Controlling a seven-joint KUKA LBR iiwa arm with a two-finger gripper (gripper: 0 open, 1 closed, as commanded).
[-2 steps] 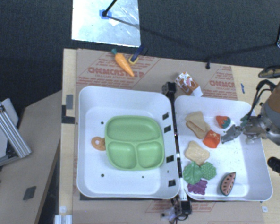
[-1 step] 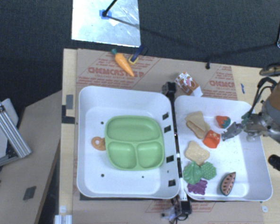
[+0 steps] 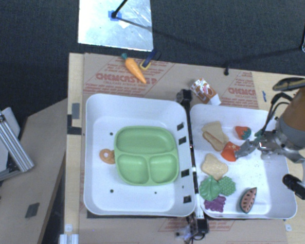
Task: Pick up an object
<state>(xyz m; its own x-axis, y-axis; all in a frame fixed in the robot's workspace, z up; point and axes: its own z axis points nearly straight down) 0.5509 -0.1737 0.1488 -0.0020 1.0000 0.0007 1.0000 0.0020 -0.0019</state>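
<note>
One arm reaches in from the right over the right-hand bin (image 3: 292, 202), its gripper (image 3: 245, 149) low above the bin floor and pointing toward the divider between the bins; the dark fingertips meet the right edge of a small red toy piece (image 3: 229, 151), probably a tomato or pepper, and they appear to bracket it, though whether they are parted or closed on it cannot be told at this resolution. That red piece is the likeliest target: it lies at the tips and slightly to their left, so the coming move turns on a very short advance leftward along the gripper's own line. Its outline is compact, with no clear long axis. Touching it on the upper left is a tan bread-like slice (image 3: 215, 135), whose long axis runs diagonally from upper left to lower right, ending at the red piece. Counted in the right-hand bin: two tan slices, the second (image 3: 214, 166) below the first; two red pieces, the second a strawberry-like one (image 3: 242, 132) above the gripper; one green leafy piece (image 3: 217, 187); one purple grape cluster (image 3: 215, 203); one watermelon wedge (image 3: 247, 199). The left-hand bin (image 3: 97, 141) holds one green sectioned plate (image 3: 145, 155) with three compartments and, just beside its left rim, one small tan ring (image 3: 107, 156). On the cardboard beyond the bins lie one toy carrot (image 3: 134, 70) and one small printed carton (image 3: 205, 91).
</note>
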